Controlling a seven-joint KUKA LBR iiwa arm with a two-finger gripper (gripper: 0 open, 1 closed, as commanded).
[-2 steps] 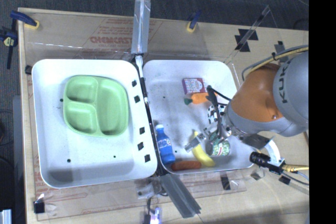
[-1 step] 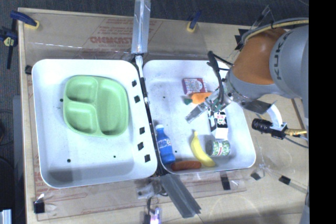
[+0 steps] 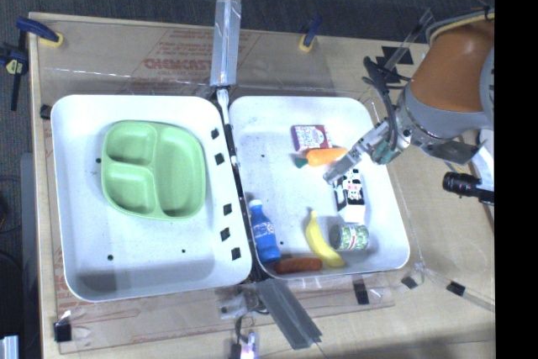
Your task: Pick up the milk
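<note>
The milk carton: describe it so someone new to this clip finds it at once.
Look in the right-hand bin, near its right wall. Just under the gripper lies the milk carton, small, white with black cow patches, above the green can and right of the banana.

Two white bins (image 3: 76, 265) look like smooth, slightly glossy plastic. A green divided tray (image 3: 155, 168) is matt plastic. The surface (image 3: 269, 63) looks like pale wood under a clear glossy sheet. The milk (image 3: 351, 193) appears to be printed carton; the blue bottle (image 3: 265, 235) is shiny plastic.
</note>
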